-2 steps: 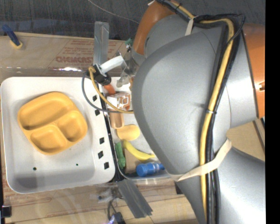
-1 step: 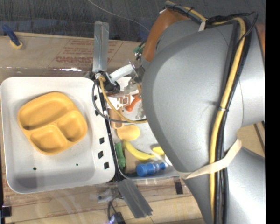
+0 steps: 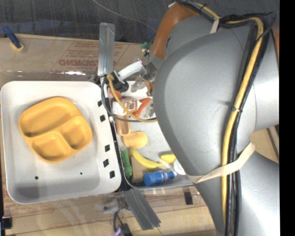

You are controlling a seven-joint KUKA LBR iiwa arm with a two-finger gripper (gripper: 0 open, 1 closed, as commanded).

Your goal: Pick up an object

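One gripper (image 3: 137,73), mine, low over the right bin's (image 3: 137,183) far end; grip state: cannot tell. Nearest goods: orange piece (image 3: 143,104) just below it. Farther down: banana (image 3: 143,160), long axis slanting; blue bottle (image 3: 159,177).

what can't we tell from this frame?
- Pincer: arm crowds it; finger state unreadable.
- Right bin: mostly hidden under the arm; only its left strip shows, with banana and blue bottle.
- Items under the pincer: tangled, too small to name.
- Left bin, yellow divided tray: fully visible.
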